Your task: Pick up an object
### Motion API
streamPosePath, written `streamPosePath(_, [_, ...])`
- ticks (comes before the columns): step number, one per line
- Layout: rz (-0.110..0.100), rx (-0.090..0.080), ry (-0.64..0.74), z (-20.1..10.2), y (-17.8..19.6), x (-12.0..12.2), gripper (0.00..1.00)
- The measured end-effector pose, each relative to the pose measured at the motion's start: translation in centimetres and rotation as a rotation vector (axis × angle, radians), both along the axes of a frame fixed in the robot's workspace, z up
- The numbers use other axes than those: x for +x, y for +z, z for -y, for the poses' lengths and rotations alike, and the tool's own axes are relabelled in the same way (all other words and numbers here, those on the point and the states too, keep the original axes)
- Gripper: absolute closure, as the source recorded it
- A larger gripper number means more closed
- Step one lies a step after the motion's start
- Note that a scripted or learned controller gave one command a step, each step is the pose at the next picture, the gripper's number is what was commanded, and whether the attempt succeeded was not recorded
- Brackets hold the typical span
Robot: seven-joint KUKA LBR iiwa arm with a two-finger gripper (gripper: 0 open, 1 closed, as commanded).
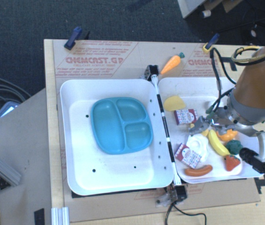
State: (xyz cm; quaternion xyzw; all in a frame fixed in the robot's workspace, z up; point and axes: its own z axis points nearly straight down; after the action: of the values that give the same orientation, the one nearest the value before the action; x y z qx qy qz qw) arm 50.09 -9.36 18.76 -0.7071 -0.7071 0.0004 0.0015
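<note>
Seen from above, my grey arm (254, 93) is reaching in from the right, and my claw (206, 123) is hanging over the right bin (202, 84), just beside a banana (218, 143). A blue divided plate (121, 124) is lying in the left bin (76, 139). A toy carrot (171, 63) is resting on the bench (104, 60).

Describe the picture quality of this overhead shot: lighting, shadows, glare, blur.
Camera view: even, diffuse lighting with only soft shadows along the left bin rim; mild glare washes out the white floor of the right bin; the blue plate and banana are fairly sharp but low in resolution; the arm at the right edge looks soft and slightly blurred, hiding detail around the gripper.
</note>
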Motion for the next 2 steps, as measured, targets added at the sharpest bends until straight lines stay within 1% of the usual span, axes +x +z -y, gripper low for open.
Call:
streamPosePath(1, [0.014, -0.004, 0.0, 4.6, -9.8, 0.5, 0.0])
streamPosePath(2, [0.004, -0.001, 0.001, 2.1, -10.3, 4.4, 0.0])
